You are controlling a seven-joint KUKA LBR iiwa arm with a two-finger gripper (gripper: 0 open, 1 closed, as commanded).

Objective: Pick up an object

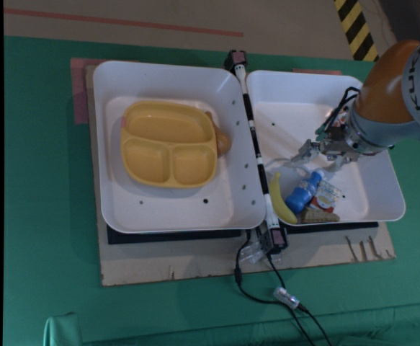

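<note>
Gripper (pixel 312 155) hangs in the right bin (pixel 382 200), just above the blue bottle (pixel 305 190); finger state cannot be told. Banana (pixel 280 202) lies left of bottle.

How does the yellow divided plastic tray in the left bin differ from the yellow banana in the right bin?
The yellow divided plastic tray is broad and flat with three compartments; the yellow banana is thin and curved. The tray lies near the middle of the left white bin; the banana lies at the near left edge of the right white bin, beside a blue bottle. The tray is far larger. Both are yellow.
</note>
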